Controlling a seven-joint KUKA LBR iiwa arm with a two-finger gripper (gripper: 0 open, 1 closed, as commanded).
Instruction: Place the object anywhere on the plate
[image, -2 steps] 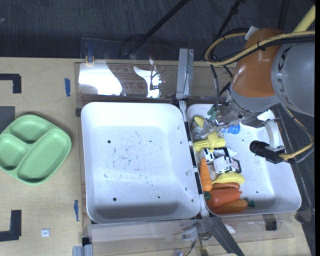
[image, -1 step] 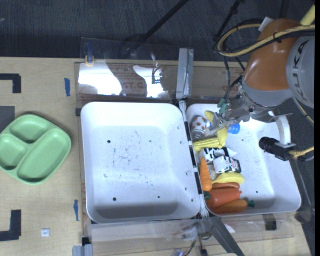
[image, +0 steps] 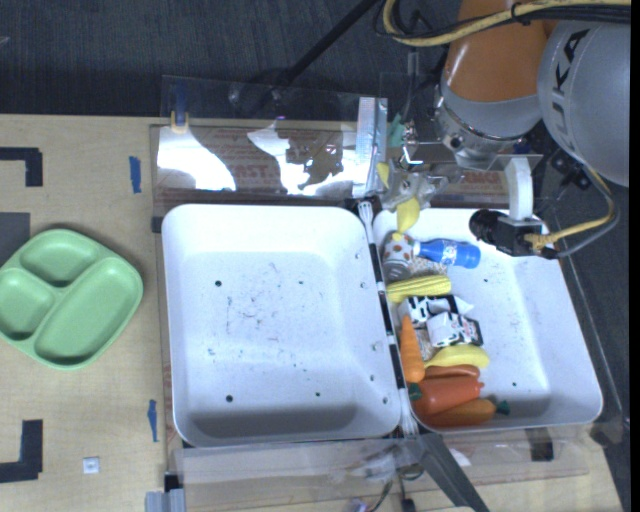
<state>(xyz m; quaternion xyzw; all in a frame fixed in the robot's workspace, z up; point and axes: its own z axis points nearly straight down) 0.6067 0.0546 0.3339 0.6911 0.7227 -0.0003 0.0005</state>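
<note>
A green divided plate lies on the bench at the far left, outside the bins. My gripper hangs over the back left corner of the right bin. Just under it is a small yellow object, touching or very near the gripper's tip; whether it is gripped is unclear. Piled along the right bin's left wall are a blue and white bottle, a yellow striped item, a black and white packet, a carrot, a banana and red-orange toy foods.
The left bin stands between the plate and the right bin. A clear plastic sheet stands behind the left bin. The arm's grey body and cables overhang the back of the right bin.
</note>
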